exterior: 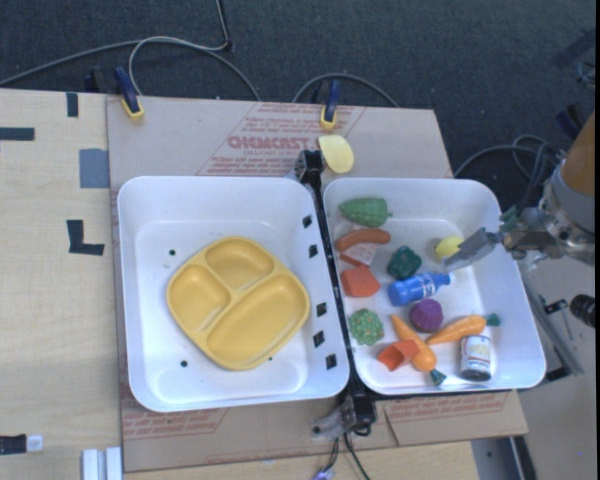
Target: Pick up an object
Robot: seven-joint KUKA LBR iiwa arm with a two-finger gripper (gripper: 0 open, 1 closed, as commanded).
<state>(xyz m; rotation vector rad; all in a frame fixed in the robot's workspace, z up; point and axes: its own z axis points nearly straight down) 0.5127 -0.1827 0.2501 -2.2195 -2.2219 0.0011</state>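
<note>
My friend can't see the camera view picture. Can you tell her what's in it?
A robot arm's tool hangs over the right bin, next to a yellow ball among toy foods. The left bin holds a yellow divided plate.

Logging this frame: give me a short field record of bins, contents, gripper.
left bin: yellow tray
right bin: toy foods and small items
near gripper: yellow ball, blue bottle
front right corner: small can, carrot
behind bins: yellow piece on the cardboard
gripper: over right bin's right side, beside yellow ball
held: nothing seen between fingers
</note>
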